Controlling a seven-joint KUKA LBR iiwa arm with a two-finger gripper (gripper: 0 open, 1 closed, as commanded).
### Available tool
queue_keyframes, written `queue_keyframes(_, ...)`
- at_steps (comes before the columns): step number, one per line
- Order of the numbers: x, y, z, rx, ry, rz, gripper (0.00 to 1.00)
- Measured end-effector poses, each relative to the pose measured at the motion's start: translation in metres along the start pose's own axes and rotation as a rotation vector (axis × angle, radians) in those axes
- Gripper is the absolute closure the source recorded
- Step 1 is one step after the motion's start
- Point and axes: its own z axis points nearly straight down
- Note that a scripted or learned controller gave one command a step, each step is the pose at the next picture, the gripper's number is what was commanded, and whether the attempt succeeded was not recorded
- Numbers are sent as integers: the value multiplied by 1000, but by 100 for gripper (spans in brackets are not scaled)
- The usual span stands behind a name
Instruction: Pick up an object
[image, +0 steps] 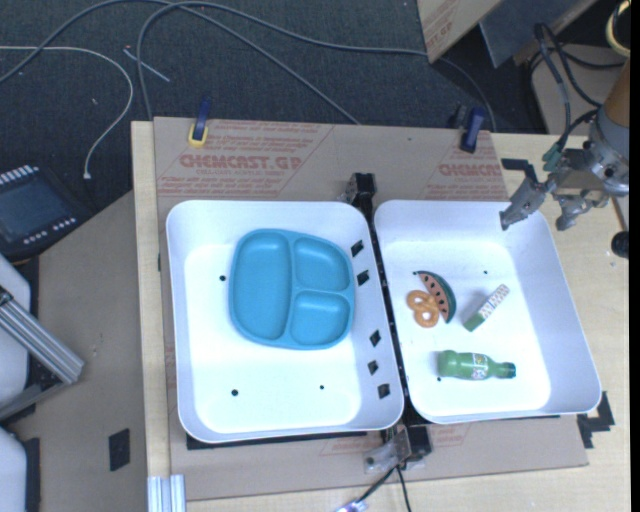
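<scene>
Two white bins sit side by side. Left bin (190, 330) contains a blue divided plate (292, 288). Right bin (560, 330) contains a green bottle (474, 366), a pretzel (423, 307) touching a watermelon slice (440, 290), and a small grey bar (486, 306). Gripper (545, 208) hovers above the right bin's far right corner, fingers spread, holding nothing.

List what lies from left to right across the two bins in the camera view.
Blue divided plastic plate → orange pretzel-shaped toy → green toy bottle lying on its side → small grey-and-green packet → two-finger gripper above the right bin's far corner.
</scene>
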Motion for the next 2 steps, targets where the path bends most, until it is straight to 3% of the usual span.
queue_keyframes(1,1,2,-8,-13,-3,-3,0)
queue_keyframes(2,2,-2,35,-10,-2,-3,0)
